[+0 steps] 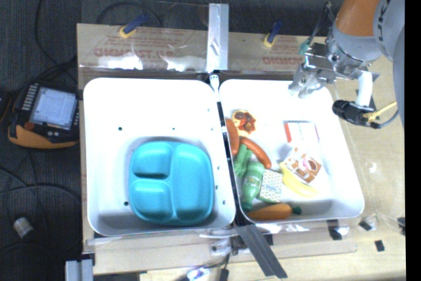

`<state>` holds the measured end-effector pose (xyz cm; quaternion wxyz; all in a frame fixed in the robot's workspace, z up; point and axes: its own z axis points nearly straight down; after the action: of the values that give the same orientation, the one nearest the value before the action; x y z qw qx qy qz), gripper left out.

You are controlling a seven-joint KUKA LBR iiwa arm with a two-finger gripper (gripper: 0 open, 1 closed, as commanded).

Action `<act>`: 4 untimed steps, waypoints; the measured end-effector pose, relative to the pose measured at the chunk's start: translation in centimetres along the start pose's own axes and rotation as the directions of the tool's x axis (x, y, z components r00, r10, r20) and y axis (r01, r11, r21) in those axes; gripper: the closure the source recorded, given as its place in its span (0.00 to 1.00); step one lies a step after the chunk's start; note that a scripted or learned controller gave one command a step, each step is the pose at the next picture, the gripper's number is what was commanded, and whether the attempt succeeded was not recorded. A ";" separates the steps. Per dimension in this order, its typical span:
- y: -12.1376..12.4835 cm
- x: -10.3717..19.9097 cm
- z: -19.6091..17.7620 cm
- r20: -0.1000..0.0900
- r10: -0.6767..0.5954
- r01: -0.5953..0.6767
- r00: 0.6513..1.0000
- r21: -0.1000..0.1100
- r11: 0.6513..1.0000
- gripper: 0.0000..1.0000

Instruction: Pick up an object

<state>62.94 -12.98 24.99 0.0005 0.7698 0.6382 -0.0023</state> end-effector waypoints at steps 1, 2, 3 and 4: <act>0.0 0.0 0.0 0.001 0.001 -0.001 1.000 0.001 1.000 0.00; -0.4 -3.9 11.7 0.000 0.095 -0.095 0.995 0.003 0.995 0.00; 1.0 -5.8 15.6 -0.003 0.172 -0.172 0.985 -0.015 0.985 0.00; 1.3 -5.8 14.4 0.002 0.168 -0.167 0.986 -0.025 0.986 1.00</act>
<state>63.07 -19.00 10.66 0.0115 0.8207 0.5713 0.0041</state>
